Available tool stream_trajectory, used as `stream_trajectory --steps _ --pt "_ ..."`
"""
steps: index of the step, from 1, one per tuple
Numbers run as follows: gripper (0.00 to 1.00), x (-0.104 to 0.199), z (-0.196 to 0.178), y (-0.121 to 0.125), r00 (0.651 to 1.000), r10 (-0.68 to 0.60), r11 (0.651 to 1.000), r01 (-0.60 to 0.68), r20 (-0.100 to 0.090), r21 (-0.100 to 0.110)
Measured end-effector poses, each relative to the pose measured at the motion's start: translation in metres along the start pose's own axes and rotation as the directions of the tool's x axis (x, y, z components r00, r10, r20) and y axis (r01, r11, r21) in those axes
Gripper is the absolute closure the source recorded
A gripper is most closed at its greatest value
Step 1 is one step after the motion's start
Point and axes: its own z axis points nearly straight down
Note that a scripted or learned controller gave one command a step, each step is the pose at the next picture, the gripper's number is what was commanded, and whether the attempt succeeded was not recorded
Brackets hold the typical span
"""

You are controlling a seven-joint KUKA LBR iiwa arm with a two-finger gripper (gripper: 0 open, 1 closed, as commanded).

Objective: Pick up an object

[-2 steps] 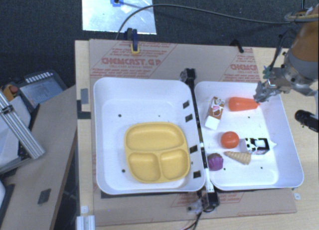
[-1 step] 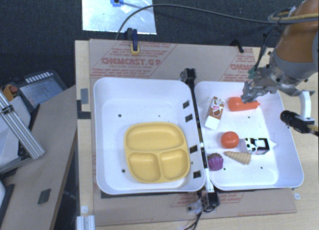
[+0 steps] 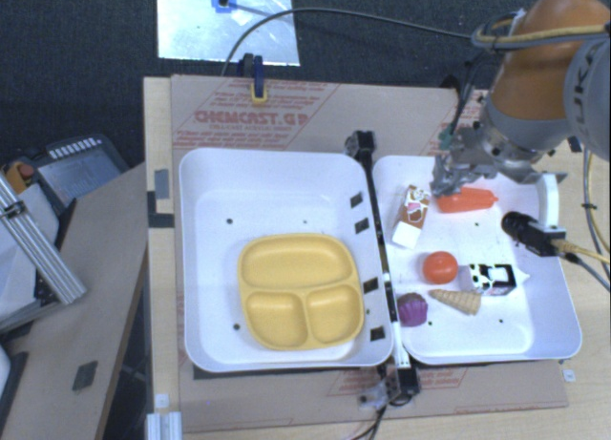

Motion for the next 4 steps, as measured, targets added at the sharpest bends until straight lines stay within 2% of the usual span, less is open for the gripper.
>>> stream_trajectory --steps 1,2,3,4 --pt "1.0 0.054 0.015 -0.001 1.0 0.003 1.0 -0.003 0.001 0.001" --pt "1.0 0.103 0.009 -0.004 1.0 0.002 1.0 -0.002 0.001 0.0" --pt "1.0 0.152 0.025 -0.007 1.0 0.002 1.0 -0.002 0.001 0.002" --pt "0.0 0.15 0.025 -0.006 1.0 0.006 1.0 -0.006 0.001 0.002"
